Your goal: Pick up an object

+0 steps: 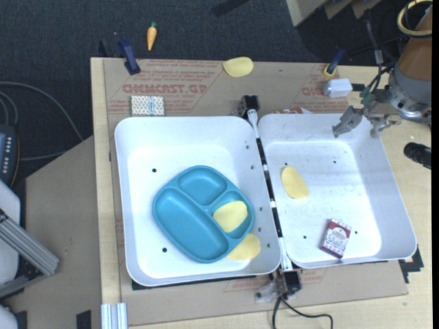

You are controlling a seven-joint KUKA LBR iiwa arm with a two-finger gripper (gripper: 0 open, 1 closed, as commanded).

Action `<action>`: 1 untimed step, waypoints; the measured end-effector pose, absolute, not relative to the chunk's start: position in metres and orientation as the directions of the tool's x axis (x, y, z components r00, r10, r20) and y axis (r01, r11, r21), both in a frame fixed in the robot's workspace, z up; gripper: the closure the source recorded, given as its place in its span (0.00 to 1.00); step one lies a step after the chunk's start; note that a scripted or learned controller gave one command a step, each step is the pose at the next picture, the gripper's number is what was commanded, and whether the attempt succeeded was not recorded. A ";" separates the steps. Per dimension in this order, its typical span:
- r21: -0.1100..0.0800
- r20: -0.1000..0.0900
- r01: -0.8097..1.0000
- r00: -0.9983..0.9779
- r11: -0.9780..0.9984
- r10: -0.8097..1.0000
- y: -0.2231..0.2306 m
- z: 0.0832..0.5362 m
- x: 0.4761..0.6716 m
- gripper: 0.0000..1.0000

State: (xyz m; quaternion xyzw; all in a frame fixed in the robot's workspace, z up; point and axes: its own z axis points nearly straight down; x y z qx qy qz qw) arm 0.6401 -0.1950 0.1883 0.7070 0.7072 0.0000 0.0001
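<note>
End effector (361, 120) fingers spread, empty, red box (335, 238) well apart, nearer camera.

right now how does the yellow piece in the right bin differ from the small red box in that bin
The yellow piece is a plain, rounded oval; the small red box is rectangular with sharp corners and printing on its face. The yellow piece lies near the right bin's left wall, while the red box sits toward its front edge. Both lie flat on the bin floor, apart from each other and from the gripper.
</note>
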 end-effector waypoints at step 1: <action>-0.002 0.001 1.000 -0.002 0.002 1.000 -0.144 0.084 0.637 0.00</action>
